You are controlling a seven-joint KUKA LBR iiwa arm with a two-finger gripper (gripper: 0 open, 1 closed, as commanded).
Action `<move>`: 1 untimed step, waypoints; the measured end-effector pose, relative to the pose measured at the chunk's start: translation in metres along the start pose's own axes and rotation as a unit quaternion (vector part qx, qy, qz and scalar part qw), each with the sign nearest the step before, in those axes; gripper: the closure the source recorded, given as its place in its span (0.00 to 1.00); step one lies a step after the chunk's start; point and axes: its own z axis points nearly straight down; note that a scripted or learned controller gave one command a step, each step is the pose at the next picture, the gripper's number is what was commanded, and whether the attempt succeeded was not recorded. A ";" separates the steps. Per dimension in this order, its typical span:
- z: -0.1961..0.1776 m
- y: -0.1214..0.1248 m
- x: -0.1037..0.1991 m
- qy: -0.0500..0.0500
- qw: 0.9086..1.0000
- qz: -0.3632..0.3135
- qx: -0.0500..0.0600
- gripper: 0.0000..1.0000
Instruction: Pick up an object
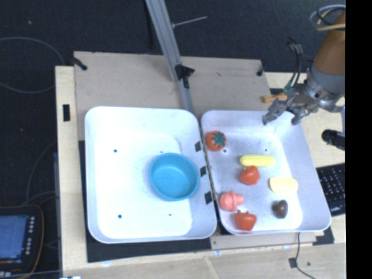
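A: How should the pick be made well?

B: In the camera view, the gripper (283, 116) is seen over the far right corner of the right bin (308, 214), fingers spread, nothing between them. It is judged that one isolated item should be chosen, the fingers centred over it, then lowered squarely before closing.

A: What is held in the bins?

B: A blue bowl (173, 176) is held in the left bin (104, 127). In the right bin are scattered a strawberry-like toy (215, 140), a yellow piece (257, 160), red pieces, a pink piece and a dark one (280, 208), all well apart from the gripper.
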 end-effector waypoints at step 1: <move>0.042 -0.002 -0.002 0.000 1.000 0.002 0.000 0.00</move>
